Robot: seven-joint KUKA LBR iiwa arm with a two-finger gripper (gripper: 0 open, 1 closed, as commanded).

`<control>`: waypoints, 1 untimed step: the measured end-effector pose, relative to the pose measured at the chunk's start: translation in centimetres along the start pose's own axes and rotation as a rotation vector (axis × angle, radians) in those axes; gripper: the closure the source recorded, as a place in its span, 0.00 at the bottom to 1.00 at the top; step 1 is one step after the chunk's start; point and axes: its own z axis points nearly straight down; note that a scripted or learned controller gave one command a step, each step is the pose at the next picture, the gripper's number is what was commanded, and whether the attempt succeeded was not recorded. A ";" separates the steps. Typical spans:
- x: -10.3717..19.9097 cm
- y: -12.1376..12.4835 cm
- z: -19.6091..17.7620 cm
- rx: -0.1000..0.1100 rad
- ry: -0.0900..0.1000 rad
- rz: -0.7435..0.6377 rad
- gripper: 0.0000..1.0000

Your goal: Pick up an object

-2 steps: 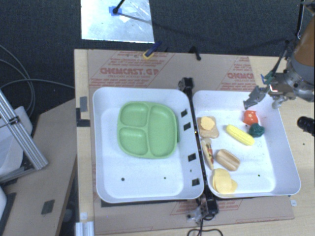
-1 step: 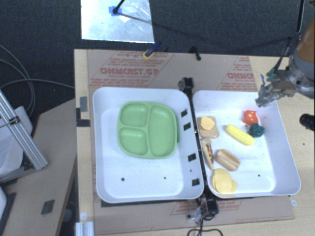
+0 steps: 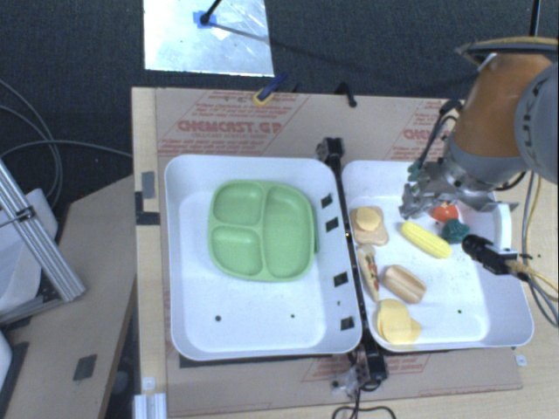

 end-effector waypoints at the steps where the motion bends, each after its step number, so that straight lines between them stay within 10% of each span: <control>1: 6.8 -1.1 0.8 -0.006 0.000 -0.003 1.00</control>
